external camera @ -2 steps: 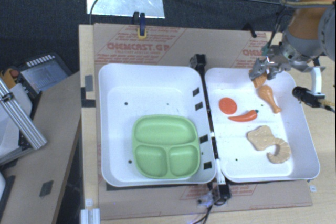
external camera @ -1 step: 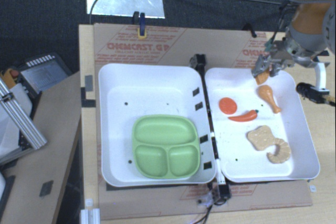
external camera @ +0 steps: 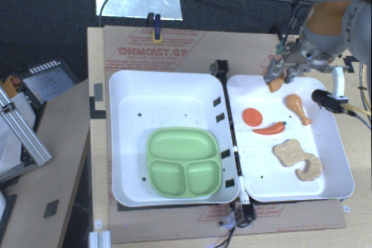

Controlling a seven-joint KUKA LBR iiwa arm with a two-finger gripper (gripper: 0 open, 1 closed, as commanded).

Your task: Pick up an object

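My gripper (external camera: 275, 79) hangs over the far left corner of the right bin (external camera: 337, 148), shut on a small orange-brown piece (external camera: 276, 85) that sticks out below its fingertips. Lower in that bin lie a tan drumstick (external camera: 296, 108), an orange-red disc (external camera: 252, 117), a red chili pepper (external camera: 269, 129), a beige bread slice (external camera: 288, 152) and a curved tan pastry (external camera: 310, 168). None of these touches the gripper.
The left bin (external camera: 133, 101) holds a green three-compartment plate (external camera: 183, 161) in its near half. A black divider with clips (external camera: 225, 119) runs between the bins. Cardboard lies under both bins, and a grey device (external camera: 49, 81) sits on the bench at the left.
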